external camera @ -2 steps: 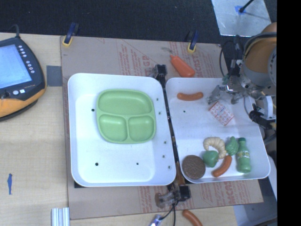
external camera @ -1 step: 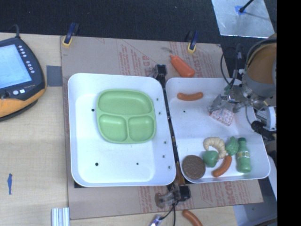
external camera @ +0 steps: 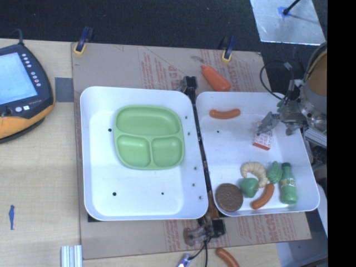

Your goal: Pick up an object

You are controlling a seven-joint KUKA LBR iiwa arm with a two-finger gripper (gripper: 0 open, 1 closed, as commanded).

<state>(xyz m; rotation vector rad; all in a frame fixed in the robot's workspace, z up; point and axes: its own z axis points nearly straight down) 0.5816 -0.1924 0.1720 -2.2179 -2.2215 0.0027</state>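
My gripper (external camera: 280, 125) hangs over the right side of the right bin (external camera: 233, 149), fingers spread open with nothing between them. Just below its left finger lies a small white and red packet (external camera: 262, 142). A red sausage (external camera: 225, 114) rests near the bin's back. At the front lie a brown round patty (external camera: 228, 197), a cream curled piece (external camera: 254, 169), a green pepper (external camera: 250, 187), a green leafy piece (external camera: 273, 172), a green bottle (external camera: 287, 183) and an orange sausage (external camera: 262, 196).
The left bin (external camera: 100, 166) holds a green divided plate (external camera: 149, 136). An orange carrot (external camera: 215, 78) lies on the cardboard behind the bins, and another sausage (external camera: 227, 256) in front. A teach pendant (external camera: 16, 90) sits at the far left.
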